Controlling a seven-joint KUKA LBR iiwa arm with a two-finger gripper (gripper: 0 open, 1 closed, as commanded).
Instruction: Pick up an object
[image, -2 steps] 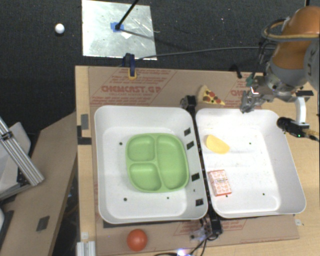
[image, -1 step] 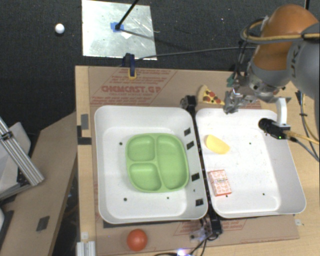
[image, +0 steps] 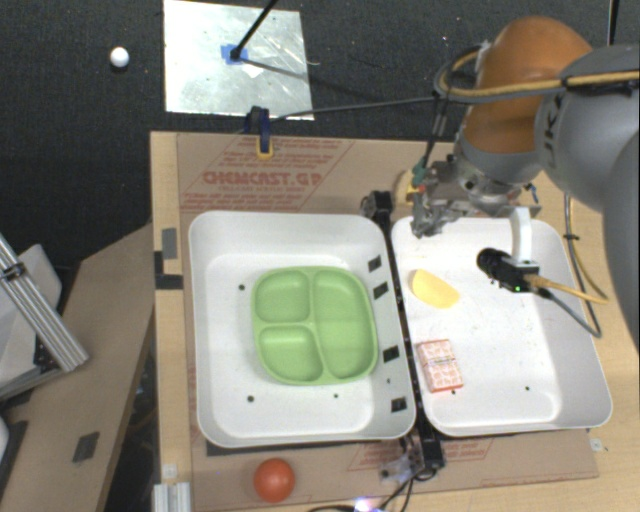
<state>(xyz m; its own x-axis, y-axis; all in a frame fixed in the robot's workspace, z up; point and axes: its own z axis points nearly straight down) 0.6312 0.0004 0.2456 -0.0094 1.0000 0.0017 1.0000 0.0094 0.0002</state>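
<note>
Two white bins (image: 300, 425) on your bench
Your gripper (image: 428, 222) hangs above the yellow piece (image: 434, 289); its wrist hides the fingers' state

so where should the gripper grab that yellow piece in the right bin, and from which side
Probably from straight above, closing across the narrow width of the yellow piece. It lies flat on the right bin floor, elongated, with bare floor all around. The small patterned box sits apart from it, nearer the camera.

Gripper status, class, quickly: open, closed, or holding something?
Gripper: cannot be told; it hangs over the right bin's far left corner.
</note>
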